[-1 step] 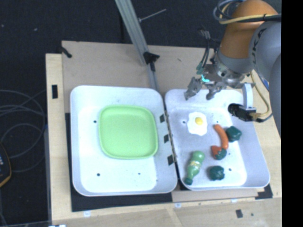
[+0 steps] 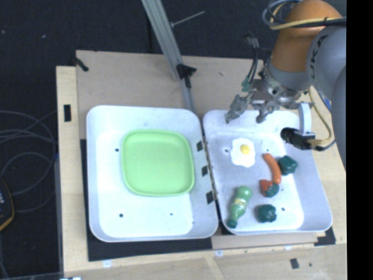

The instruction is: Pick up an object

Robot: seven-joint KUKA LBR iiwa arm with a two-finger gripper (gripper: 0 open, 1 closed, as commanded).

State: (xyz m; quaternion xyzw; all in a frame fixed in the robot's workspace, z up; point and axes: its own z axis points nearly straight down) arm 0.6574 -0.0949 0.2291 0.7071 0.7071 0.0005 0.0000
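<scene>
Holding six toys, seemingly: right bin (image 2: 312, 212)

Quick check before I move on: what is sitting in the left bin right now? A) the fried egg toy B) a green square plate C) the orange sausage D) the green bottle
B: the green square plate lies alone in the left bin, while the egg, bottle and sausage lie in the right bin.

Robot arm (image 2: 326, 45): grey casing at 3 o'clock, a rounded orange band (image 2: 300, 34) above the wrist, pale cable loops at its 12 o'clock. Gripper (image 2: 247, 111): two dark metallic fingers (image 2: 234, 109) under a grey wrist block; thin greenish wires at 11 o'clock.
</scene>
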